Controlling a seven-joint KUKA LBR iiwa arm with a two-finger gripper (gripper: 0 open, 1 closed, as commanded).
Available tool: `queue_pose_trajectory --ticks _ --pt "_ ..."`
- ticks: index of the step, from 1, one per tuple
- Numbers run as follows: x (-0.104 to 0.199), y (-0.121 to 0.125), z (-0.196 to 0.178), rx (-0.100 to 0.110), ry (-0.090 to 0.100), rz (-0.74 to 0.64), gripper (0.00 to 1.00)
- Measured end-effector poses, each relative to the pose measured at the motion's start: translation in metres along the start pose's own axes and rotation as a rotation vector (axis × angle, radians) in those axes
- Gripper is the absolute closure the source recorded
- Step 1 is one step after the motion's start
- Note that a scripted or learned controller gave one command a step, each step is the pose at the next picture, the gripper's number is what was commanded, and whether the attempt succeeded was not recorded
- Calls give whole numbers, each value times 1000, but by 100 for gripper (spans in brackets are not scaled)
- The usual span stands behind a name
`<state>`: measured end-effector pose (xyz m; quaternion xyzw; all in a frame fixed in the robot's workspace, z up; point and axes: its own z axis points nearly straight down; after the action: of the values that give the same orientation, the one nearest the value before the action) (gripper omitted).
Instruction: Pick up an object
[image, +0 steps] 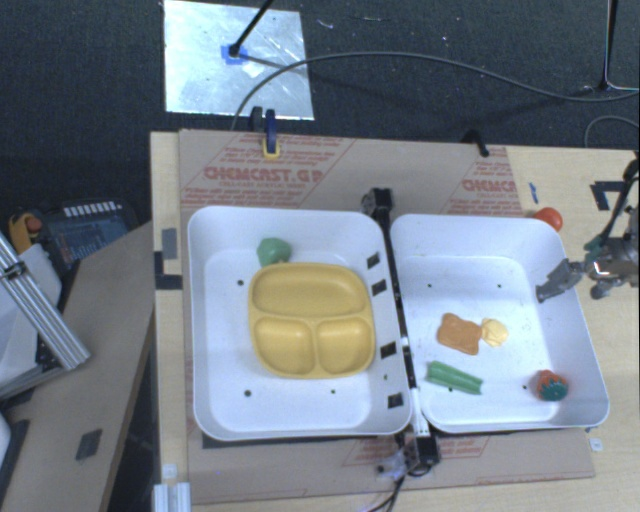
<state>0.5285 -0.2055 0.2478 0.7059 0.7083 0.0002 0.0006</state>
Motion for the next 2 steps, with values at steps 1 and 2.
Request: queue_pose_trajectory --ticks 1,2 --pt "11 -3 51 3 2 1 0" --pt "15 7 105 3 2 1 0"
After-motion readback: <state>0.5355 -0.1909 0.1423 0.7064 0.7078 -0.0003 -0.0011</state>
